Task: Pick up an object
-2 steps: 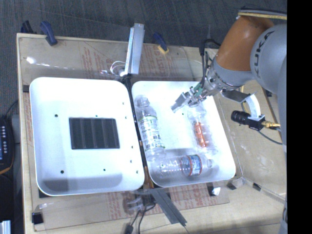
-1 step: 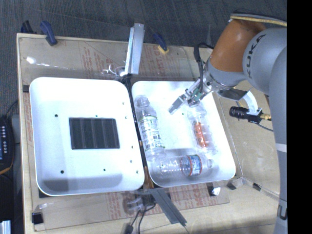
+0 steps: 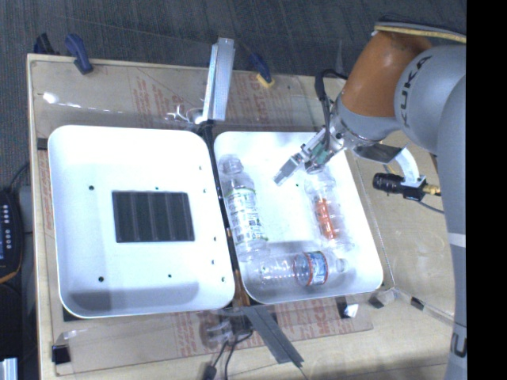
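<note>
Three clear plastic bottles lie in the right bin. One with a white label runs along the bin's left wall. Another with a blue and red label lies across the near wall. A third with an orange label lies by the right wall. My gripper hangs over the bin's far right part, just above the cap end of the orange-label bottle, its fingers pointing left and down. Nothing shows between the fingers.
The left bin holds a dark ribbed rectangle in its floor. A metal bar stands at the far end of the divide between bins. Blue clamps hold the board's far edge.
</note>
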`<action>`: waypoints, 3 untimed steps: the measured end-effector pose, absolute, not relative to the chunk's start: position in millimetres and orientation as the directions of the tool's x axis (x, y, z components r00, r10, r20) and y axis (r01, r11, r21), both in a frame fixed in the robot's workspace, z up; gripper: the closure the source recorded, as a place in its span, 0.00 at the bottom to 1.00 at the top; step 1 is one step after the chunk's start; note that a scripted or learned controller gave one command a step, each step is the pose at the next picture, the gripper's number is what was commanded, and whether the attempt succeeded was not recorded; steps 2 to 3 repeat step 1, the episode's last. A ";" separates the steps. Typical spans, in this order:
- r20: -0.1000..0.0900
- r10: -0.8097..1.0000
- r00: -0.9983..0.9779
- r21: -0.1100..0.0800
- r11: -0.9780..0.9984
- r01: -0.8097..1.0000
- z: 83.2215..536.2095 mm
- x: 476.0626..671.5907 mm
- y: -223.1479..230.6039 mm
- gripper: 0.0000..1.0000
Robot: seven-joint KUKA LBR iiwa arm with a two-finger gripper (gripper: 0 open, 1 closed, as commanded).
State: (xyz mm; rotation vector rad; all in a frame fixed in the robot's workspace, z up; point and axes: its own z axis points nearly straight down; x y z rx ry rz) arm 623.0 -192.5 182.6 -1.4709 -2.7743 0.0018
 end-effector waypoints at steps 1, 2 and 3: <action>-0.003 0.883 -0.469 0.001 0.469 0.883 197.6 657.6 -206.5 0.00; -0.003 0.883 -0.469 0.001 0.469 0.883 197.6 657.6 -206.5 0.00; -0.003 0.883 -0.469 0.001 0.469 0.883 197.6 657.6 -206.5 0.00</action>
